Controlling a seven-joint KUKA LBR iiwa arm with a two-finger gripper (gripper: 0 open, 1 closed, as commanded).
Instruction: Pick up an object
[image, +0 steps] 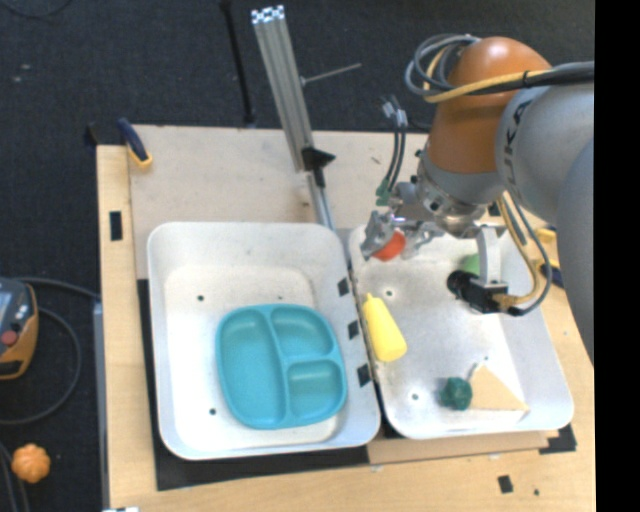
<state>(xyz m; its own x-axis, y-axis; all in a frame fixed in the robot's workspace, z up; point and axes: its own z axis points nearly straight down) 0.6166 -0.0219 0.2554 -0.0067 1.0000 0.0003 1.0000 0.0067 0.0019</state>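
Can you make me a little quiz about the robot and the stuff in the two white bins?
1. True or false: the blue plate lies in the left bin.
2. What lies nearest the green ball? A) yellow banana B) tan wedge C) blue plate
3. Fill in: the hand is over the ____ bin.

Key: 1 true; 2 B; 3 right.
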